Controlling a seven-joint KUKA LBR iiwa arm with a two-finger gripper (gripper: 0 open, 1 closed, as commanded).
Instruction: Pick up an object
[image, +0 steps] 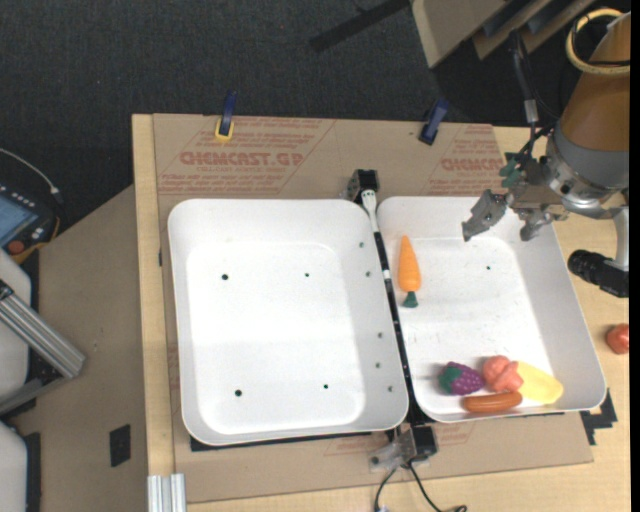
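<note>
So far nothing is picked up. Going left to right, the left bin (200, 300) holds no toys. In the right bin (560, 290) a carrot (409, 264) lies near the left wall, just beside the divider between the 2 bins. At the near edge sits a tight cluster: a bunch of purple grapes (461, 378), a red sausage (492, 402), a pink toy (502, 373) and a yellow piece (541, 384), all touching or nearly so. The hand (510, 217) hangs over the bin's far right corner, fingers spread with nothing between them, well apart from every toy. Reaching, lowering, closing and lifting all remain. I judge the carrot the easiest target, since it lies alone; the clustered toys crowd each other, and the bin walls hem them in. A blue clip (226, 112) and another clip (434, 121) pin the cardboard (300, 150) on the table.
</note>
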